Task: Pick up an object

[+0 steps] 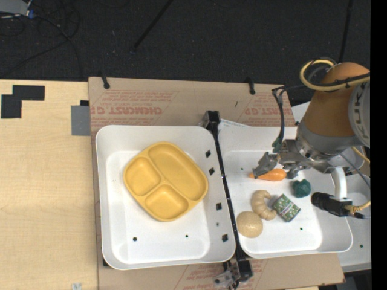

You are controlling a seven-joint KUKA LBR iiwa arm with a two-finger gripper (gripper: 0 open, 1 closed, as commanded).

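The bench (42, 186) is pale wood, with a cardboard sheet (163, 104) under two white bins; the left bin (115, 234) holds a yellow three-part plate (165, 180), lying flat and turned at an angle, near the bin's middle; the right bin (329, 237) holds the small things, all in its middle and near half. The arm (335, 110) comes in from the right, its orange band above the wrist, and hangs over the right bin's far side; the gripper (279, 165) is low over an orange carrot (270, 175), which lies flat just at its tips; whether the fingers are spread or pinching the carrot I cannot tell, since the wrist hides them. Nearer the camera lies a beige knobbly piece (262, 203); a round tan ball (249, 224) sits just below it, touching or nearly so; a small green packet (286, 208) lies tilted just right of the knobbly piece; a dark teal lump (302, 188) sits beside the gripper's right side, apart from the packet.
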